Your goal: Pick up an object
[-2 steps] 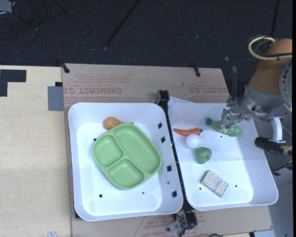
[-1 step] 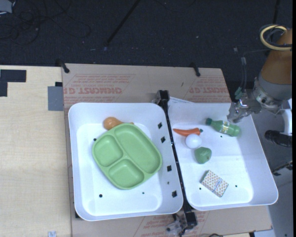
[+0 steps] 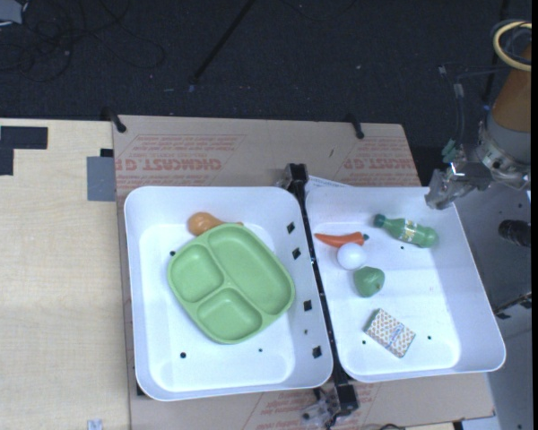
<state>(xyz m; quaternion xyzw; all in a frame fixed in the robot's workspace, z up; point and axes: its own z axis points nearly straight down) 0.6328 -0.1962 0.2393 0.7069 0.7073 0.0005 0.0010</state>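
Now jaws (image 3: 441,191) just off bin's right rim, green bottle (image 3: 405,230) nearby, apart.

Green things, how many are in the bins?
3. The green divided plate fills the left bin. The green bottle lies near the right bin's top. The small green lump sits mid-bin. More may hide under the plate.

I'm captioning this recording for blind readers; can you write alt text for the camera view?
Two shallow white bins sit side by side: the left bin holds a green divided plate with an orange ball behind it, and the right bin holds a carrot, green bottle, white ball, green lump and patterned packet. The gripper hovers at the right bin's far right corner.
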